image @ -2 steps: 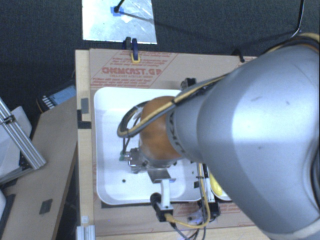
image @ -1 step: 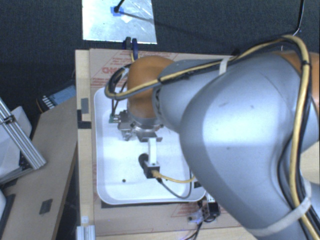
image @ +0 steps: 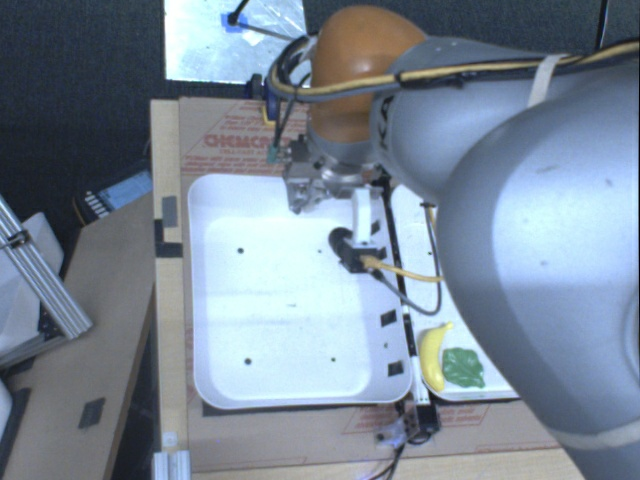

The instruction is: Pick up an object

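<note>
Far left, beyond the counter [image: 120, 268], an aluminium rail [image: 40, 278] was noted lying at a slant, with a blue-and-black item [image: 110, 196] just above the counter's left edge. A sheet of foil [image: 235, 23] marked with blue tape was seen at top, behind the counter.

The left bin [image: 250, 368] was recorded resting on printed cardboard [image: 225, 138]; its white floor was seen bare apart from a few small dark specks. The claw [image: 305, 193] was observed over the bin's upper right corner, near the back wall, hung below the orange band [image: 355, 63] of the arm [image: 520, 228]. No object was seen at the claw. Whether the claw was released or clenched could not be told (the tips were blurred and partly masked by the wrist). A black cable loop [image: 345, 248] and a yellow cable [image: 410, 276] were seen trailing just right of the claw, along the divide between the bins.

Further right, in the right bin [image: 480, 393], a yellow banana [image: 432, 358] was noted lying near the front left corner, with a green object [image: 463, 367] touching its right side. Both were recorded well apart from the claw. Much of the right bin was covered by the grey arm (which took up the right half of the view).
</note>
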Controlling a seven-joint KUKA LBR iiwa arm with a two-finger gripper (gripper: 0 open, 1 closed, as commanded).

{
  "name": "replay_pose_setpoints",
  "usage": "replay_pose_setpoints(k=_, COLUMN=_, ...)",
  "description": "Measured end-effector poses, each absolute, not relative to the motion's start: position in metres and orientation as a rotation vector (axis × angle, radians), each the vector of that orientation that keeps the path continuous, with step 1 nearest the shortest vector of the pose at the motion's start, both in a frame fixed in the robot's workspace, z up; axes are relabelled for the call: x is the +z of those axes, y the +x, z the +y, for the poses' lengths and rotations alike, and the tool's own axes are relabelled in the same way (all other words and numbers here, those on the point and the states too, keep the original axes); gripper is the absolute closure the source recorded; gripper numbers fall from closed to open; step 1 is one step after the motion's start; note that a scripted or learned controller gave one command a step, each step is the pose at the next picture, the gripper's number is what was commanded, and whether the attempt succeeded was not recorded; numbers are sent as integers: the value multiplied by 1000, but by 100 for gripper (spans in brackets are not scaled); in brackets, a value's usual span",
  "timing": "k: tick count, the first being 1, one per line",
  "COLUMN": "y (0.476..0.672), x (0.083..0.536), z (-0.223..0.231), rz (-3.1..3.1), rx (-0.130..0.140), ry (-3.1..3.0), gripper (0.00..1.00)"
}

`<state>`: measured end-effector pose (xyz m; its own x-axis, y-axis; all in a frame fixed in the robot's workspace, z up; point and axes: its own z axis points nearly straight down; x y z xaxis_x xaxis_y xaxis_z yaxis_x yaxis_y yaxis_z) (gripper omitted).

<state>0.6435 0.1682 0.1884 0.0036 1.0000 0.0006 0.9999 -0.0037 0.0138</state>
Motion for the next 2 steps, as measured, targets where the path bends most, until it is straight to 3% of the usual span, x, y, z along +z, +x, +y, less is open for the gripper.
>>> replay_pose_setpoints(k=1, y=549, x=101, z=194, rz=2232, rx=-15, ry=2222, gripper=100)
replay_pose_setpoints(k=2, y=602, x=116, z=206, rz=2224, rx=8, ry=2215, gripper=100)
